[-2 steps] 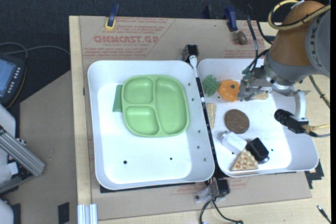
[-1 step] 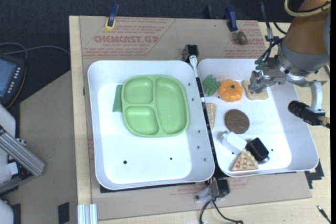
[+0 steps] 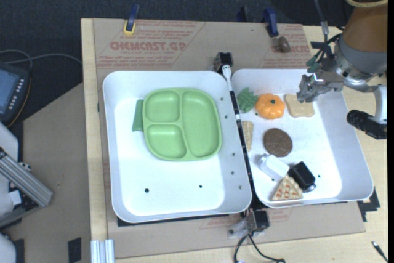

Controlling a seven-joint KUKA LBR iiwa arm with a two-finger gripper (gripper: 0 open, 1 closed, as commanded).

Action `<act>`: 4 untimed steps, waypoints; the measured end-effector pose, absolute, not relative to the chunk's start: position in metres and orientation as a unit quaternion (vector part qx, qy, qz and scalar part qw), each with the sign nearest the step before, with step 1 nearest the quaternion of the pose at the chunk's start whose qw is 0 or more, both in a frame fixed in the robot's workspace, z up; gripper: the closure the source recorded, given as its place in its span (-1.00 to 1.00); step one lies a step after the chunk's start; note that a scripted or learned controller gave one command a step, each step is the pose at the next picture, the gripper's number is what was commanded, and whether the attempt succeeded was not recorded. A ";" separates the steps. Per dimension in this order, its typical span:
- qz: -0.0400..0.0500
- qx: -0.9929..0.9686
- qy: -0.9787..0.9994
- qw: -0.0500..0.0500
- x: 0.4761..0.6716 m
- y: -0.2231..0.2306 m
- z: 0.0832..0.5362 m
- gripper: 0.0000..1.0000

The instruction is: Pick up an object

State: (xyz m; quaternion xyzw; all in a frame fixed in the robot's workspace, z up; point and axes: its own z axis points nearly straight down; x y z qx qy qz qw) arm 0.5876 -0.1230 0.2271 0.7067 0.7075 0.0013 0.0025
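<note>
Claw (image 3: 306, 92) is hovering over right bin (image 3: 351, 151), at the toast (image 3: 300, 109); grip state: cannot tell. Pumpkin (image 3: 270, 106) is sitting beside the toast. Green tray (image 3: 182, 123) is lying in left bin (image 3: 123, 151).

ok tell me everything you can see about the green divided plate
The green divided plate lies flat in the left bin, toward its upper middle. It is pale green, looks like matte plastic, and is a rounded rectangle with three compartments: two smaller ones on the left, one long one on the right. All three look bare. A darker green edge shows at its left side, perhaps something beneath it. The gripper is over the right bin, well apart from it.
</note>
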 end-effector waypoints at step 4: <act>0.001 0.706 0.708 0.001 0.655 0.060 0.215 1.00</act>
